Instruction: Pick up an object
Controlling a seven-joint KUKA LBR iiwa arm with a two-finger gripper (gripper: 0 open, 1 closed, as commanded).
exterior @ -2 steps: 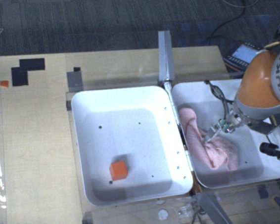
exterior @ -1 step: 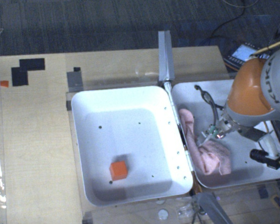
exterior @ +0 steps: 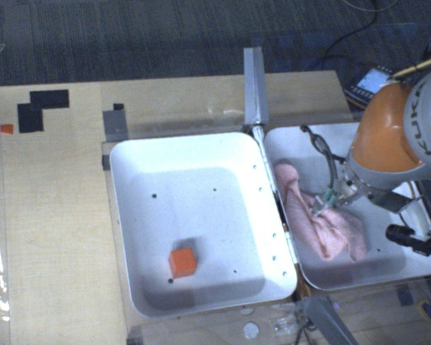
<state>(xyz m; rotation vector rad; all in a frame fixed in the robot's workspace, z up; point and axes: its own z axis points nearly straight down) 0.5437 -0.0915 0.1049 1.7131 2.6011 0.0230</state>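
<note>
A pink cloth (exterior: 316, 218) lies crumpled along the left side of the right bin (exterior: 379, 269). My gripper (exterior: 328, 201) is low over the cloth's middle, its tips at or on the fabric, with the grey and orange arm reaching in from the right. Whether any cloth is between the tips is hidden at this angle. A small orange block (exterior: 183, 262) rests on the floor of the left bin (exterior: 136, 214), toward its front, far from the gripper.
A metal divider post (exterior: 253, 87) stands behind the seam between the bins. Cables and a small device (exterior: 371, 83) lie at the back right. Black and orange markers (exterior: 37, 111) sit on the wooden bench at the far left.
</note>
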